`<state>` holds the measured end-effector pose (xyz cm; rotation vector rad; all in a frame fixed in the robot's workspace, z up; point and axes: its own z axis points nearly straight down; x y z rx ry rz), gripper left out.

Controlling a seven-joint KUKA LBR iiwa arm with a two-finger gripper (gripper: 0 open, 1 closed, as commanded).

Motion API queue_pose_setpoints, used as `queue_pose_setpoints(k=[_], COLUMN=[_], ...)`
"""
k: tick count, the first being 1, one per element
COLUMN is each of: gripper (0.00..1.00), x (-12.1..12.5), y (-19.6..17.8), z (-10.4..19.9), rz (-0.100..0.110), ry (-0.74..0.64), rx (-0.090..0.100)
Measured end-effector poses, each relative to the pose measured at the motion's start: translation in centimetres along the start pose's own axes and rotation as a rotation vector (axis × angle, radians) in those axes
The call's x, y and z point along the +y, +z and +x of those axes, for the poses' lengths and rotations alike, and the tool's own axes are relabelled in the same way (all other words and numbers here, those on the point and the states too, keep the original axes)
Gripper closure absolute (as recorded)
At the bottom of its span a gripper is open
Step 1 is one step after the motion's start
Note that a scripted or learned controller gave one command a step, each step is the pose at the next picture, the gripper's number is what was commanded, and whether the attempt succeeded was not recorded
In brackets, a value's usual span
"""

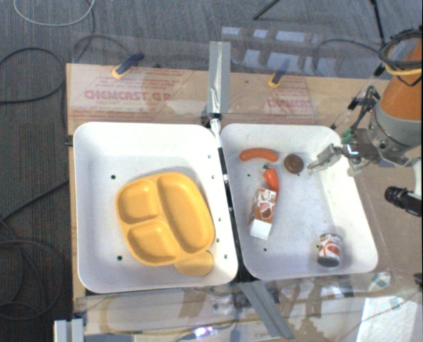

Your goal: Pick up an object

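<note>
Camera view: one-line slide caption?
Gripper over right bin near brown disc; yellow divided tray in left bin.

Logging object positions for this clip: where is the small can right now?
The small can lies in the right bin, near its front right corner, apart from the bottle to its left and well below the gripper.

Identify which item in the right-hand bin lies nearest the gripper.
The small brown round disc, just left of the gripper; the sausage, bottle and can lie farther off.

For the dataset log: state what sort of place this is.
Probably a robotics lab's grasping test bench: two white bins side by side holding toy food like a sausage, a robot arm reaching in, loose cables on grey carpet.
</note>
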<state>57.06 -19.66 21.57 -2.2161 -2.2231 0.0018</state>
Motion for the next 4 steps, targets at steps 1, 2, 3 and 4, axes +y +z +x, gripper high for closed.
queue_pose_setpoints(k=[1, 2, 3, 4], gripper=[0.00, 0.00, 1.00, 1.00], x=[2.7, 2.9, 3.0, 7.0], y=[10.9, 12.6, 11.6, 3.2], z=[4.2, 8.3, 8.4, 16.1], rz=[0.000, -0.012, -0.015, -0.001], ry=[-0.111, -0.152, -0.151, -0.179], rx=[0.000, -0.008, -0.006, -0.003])
